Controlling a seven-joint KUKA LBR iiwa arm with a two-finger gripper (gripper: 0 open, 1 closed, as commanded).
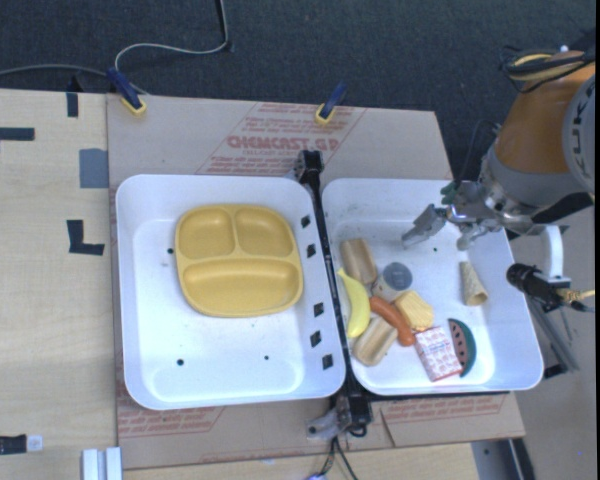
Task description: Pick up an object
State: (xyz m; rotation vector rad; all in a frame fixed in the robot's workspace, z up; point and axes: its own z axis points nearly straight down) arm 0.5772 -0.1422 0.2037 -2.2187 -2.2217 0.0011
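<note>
The right bin [510,368] holds toy food. A tan bread roll [358,260], a grey disc [397,275], a yellow banana [357,306], an orange sausage [392,320], a yellow wedge [415,310] and a second roll [375,342] cluster at its left and middle. A red-and-white carton [437,353] and a watermelon slice [464,346] lie near the front. A cone [472,283] lies at the right. My gripper [443,233] hovers over the bin's back right, open, nothing between its fingers, above and left of the cone.
The left bin [150,368] holds a yellow divided plate [240,260]. A black divider [320,268] runs between the bins. Both stand on a cardboard sheet [180,138] clipped at the back. The arm's orange band [540,118] is at the right.
</note>
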